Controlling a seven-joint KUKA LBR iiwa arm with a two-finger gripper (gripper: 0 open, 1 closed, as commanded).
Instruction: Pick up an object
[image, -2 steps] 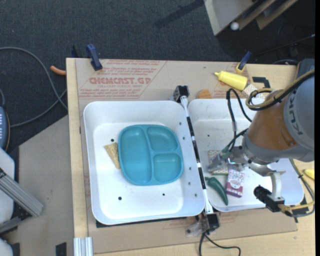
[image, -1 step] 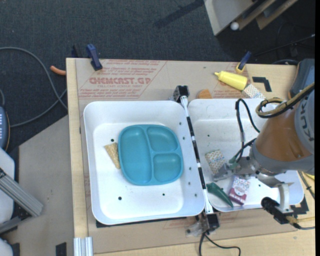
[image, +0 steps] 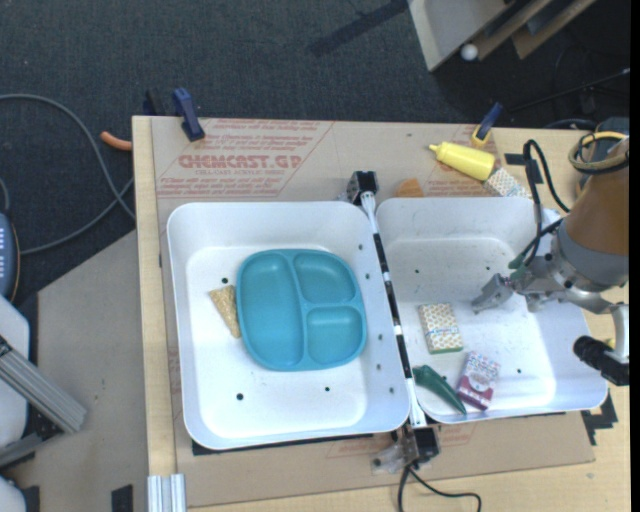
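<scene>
The gripper (image: 487, 294) hangs over the right bin (image: 450, 225), near its middle and toward the right edge, with nothing between its fingers; whether it is spread or closed I cannot tell from this slant. By my reading the task is at the approach step — no object is taken yet.

The nearest candidate is a small patterned card packet (image: 440, 327), lying flat on the bin floor just left of and nearer the front edge than the gripper. At the front edge of the same bin lie a dark green tool-like piece (image: 438, 388) and, beside it, a pink and white wrapper (image: 478, 379). The next move likely calls for a shift over one of these and a straight descent; flat things against the floor leave little to pinch.

The left bin (image: 200, 240) carries a teal divided plate (image: 300, 308), with a tan cracker-like piece (image: 226, 306) tucked at its left rim.

Both bins rest on the surface (image: 260, 160), a printed cardboard-covered board — a yellow bottle (image: 464, 158) lies near its far right corner, blue clamps (image: 186, 112) grip its far edge. Dark carpet and a loose cable (image: 60, 120) surround it.
</scene>
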